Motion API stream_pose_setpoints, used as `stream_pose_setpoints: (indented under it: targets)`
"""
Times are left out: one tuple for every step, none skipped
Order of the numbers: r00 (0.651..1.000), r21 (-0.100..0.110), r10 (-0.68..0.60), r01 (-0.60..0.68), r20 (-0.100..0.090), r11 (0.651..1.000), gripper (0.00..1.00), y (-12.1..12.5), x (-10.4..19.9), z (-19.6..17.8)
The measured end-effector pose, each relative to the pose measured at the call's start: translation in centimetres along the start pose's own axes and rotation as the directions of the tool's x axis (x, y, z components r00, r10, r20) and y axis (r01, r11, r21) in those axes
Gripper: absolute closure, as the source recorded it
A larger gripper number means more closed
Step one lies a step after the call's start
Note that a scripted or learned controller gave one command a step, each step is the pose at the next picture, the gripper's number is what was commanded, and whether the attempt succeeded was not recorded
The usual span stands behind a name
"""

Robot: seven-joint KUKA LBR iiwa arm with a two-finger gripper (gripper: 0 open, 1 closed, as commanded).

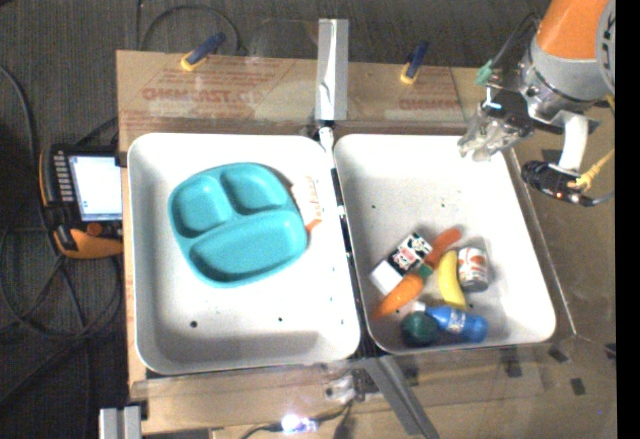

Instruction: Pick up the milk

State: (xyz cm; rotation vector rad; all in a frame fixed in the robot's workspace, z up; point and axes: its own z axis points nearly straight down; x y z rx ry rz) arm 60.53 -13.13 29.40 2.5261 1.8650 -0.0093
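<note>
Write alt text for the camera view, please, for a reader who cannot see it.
The gripper hangs over the right bin's far right corner, apart from the milk lying among toy foods at the near side. A blue divided plate sits in the left bin.

both white bins point(150, 227) look like smooth, faintly glossy plastic. the blue divided plate point(240, 222) has a satin plastic sheen. under the bins lies matt brown cardboard point(200, 87) with printed lettering. the milk carton point(402, 262) looks like printed paperboard; the small can point(473, 267) beside the banana shines like metal.
</note>
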Motion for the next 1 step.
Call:
stream_pose_setpoints:
  targets:
    - [0.976, -0.003, -0.219, 0.219, 0.001, 0.976, 1.00, -1.88, -3.17, -7.10]
